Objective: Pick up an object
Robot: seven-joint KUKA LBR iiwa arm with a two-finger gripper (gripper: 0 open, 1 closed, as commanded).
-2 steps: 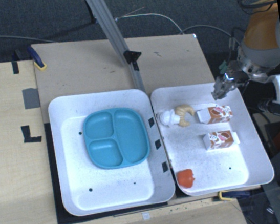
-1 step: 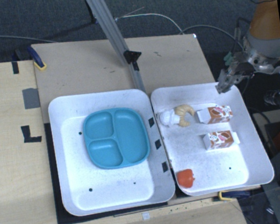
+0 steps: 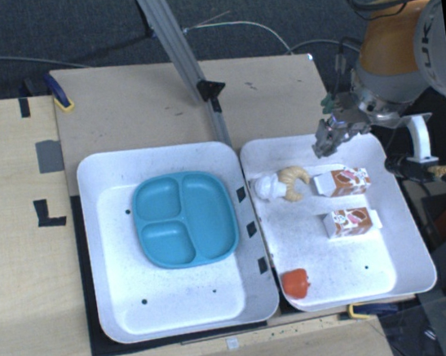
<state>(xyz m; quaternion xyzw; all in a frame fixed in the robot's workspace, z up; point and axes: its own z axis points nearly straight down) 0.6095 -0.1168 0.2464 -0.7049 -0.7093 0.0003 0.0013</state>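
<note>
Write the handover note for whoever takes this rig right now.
Gripper: above the far edge of the right bin, holding nothing visible; whether open or shut cannot be told.
Right bin: croissant touching a small white object, two small cartons and a red-orange object at the near edge.
Left bin: blue divided plate.
Done: nothing lifted.
Left: descend, grasp one object, lift.

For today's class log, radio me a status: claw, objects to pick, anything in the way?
Claw above right bin far edge, holding nothing seen. Croissant and two cartons nearest. Nothing between.
</note>
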